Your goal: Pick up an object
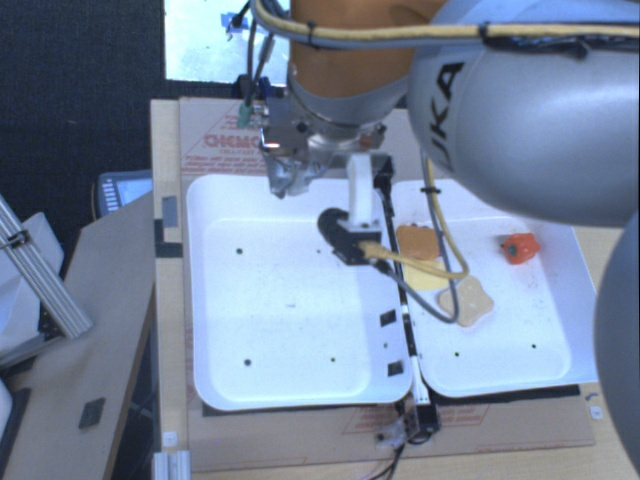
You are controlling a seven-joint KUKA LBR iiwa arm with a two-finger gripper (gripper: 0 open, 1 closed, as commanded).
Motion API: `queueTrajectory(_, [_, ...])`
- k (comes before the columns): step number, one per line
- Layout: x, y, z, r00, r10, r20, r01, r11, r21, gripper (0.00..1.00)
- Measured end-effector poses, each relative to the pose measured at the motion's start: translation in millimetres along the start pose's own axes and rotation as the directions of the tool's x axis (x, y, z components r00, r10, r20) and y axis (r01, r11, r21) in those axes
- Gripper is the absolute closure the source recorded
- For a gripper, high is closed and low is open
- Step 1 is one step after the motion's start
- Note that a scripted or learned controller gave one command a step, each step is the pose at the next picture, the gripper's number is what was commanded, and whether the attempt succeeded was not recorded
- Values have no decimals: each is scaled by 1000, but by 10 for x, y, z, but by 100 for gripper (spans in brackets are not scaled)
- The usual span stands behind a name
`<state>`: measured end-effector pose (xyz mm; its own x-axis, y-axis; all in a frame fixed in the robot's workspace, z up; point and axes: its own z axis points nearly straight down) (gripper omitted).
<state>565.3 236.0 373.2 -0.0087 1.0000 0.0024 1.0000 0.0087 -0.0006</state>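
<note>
Two white bins sit side by side on my table. Over the left bin's (290, 308) far edge I see the tool (290, 180). Rightward, the right bin (520, 353) holds an orange-brown piece (418, 241), a tan piece (470, 303) and a small orange object (518, 248).

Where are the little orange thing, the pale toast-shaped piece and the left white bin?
Orange thing (518, 248), camera view, on the middle of its body, in the right bin.
Toast-shaped piece (471, 303), camera view, on its flat pale top.
Left white bin (285, 308), camera view, on its bare floor.
</note>
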Motion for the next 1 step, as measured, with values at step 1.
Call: queueTrajectory(1, [-7, -601, -453, 1000, 1, 0, -1, 1000, -3, 100])
